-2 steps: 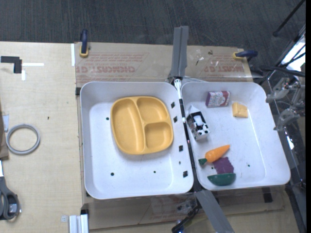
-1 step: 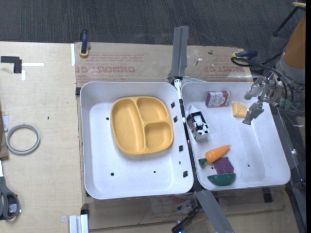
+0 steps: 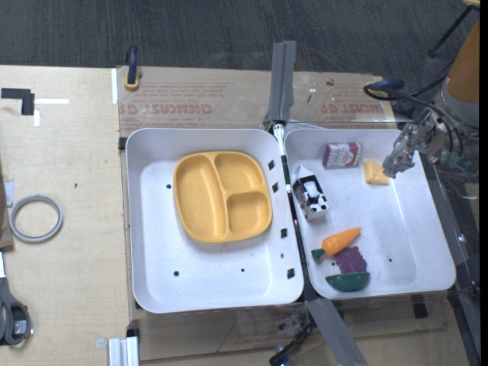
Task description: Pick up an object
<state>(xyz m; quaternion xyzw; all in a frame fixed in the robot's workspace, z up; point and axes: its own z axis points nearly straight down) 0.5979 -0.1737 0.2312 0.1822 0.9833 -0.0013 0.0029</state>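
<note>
Looks like the reach-in step, gripper (image 3: 396,163) hanging at the right bin's (image 3: 435,227) far edge, finger state impossible to tell, yellow block (image 3: 374,173) just beside its tip, probably needing only a small shift over plus a drop before closing.

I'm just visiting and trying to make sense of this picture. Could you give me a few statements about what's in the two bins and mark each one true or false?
1. The yellow divided plate lies in the left bin. True.
2. The toy carrot lies on the plate. False: it lies in the right bin.
3. The gripper hangs by the yellow wedge. True.
4. The purple piece sits at the right bin's far edge. False: it is near the front, beside the green piece.
</note>
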